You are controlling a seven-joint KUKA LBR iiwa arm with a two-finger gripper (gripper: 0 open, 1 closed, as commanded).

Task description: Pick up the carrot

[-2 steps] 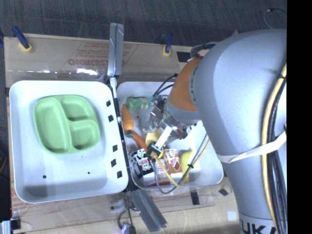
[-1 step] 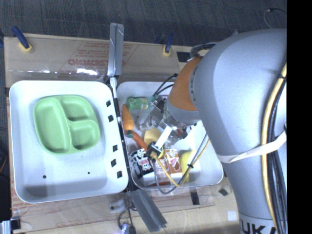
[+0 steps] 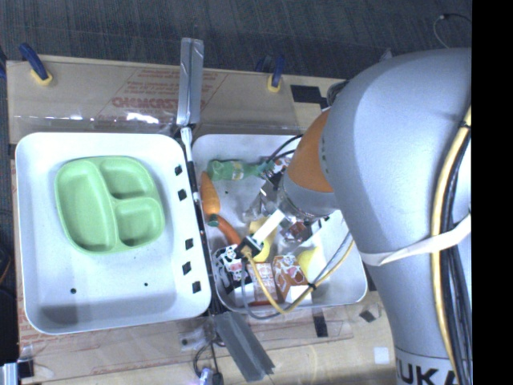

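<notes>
Approach step, I judge: the grey two-finger gripper [image 3: 259, 207], its grip state untellable, sits just right of the long orange carrot [image 3: 210, 198] and must straddle it next.

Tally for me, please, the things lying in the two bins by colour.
Green: 2, divided plate, bottle
Orange: 2, carrot, smaller orange piece
Brown: 2, packets
Black-and-white: 1, cow-patterned item
Yellow: 1, yellow item
Total: 8 visible; the arm may hide more.
</notes>
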